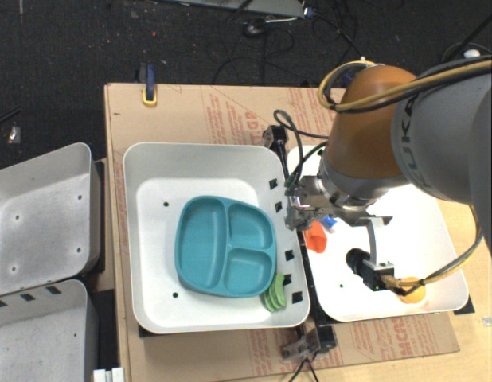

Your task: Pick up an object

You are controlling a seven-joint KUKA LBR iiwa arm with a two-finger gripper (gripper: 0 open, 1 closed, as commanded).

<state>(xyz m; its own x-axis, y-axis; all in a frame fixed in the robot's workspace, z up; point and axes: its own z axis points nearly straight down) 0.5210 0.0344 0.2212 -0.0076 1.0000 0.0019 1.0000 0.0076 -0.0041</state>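
One orange object (315, 238) lies under the gripper (310, 217) at frame centre-right; finger state unclear, so descend squarely before closing.

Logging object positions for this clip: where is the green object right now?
The green object lies in the left bin, at its near right corner, against the lower right edge of the blue divided plate.

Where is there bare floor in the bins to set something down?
Left bin: bare strips above and left of the blue plate; its lower right corner is crowded by a green object. Right bin: bare floor at its far right; the near-left holds an orange object under the arm.
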